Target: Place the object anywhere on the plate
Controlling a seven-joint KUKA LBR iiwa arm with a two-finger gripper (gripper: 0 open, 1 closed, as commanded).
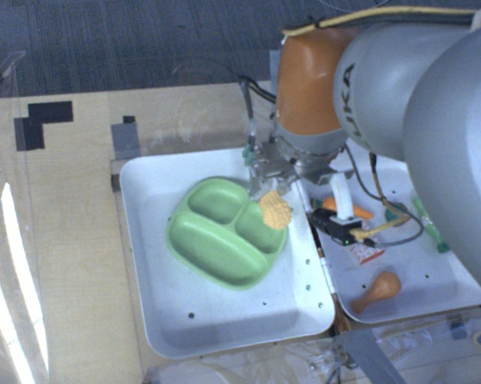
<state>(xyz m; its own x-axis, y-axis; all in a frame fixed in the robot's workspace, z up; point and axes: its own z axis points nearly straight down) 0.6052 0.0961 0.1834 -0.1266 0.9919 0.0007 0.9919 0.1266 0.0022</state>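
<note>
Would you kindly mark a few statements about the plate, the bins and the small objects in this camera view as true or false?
1. The green divided plastic plate lies in the left white bin. True.
2. The plate has four compartments. False: three show.
3. The tan-yellow lumpy object sits at the plate's right edge, just below the gripper. True.
4. The brown wooden pear-shaped piece lies on the plate. False: it lies in the right white bin.
5. The arm's band above the wrist is blue. False: the band is orange.
</note>
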